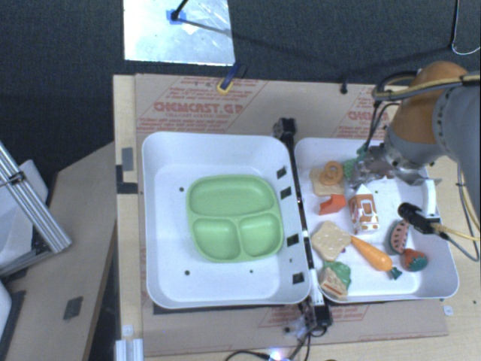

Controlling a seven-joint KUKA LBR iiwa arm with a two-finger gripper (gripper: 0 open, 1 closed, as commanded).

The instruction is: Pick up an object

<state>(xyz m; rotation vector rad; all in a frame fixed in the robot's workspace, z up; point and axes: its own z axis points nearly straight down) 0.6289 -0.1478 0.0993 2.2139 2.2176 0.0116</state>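
A robotics lab: a cardboard-covered worktop (195, 100) bears two shallow white plastic bins (161, 201), aluminium framing (30, 209) stands at the left, dark carpet (60, 51) lies beyond, and loose cables (458, 13) hang overhead.

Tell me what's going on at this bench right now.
A grey robot arm reaches in over the right bin, its gripper low among toy foods near the bin's back. A carrot, a slice of bread and a small carton lie there. The left bin holds a green divided plate. Nothing is visibly held.
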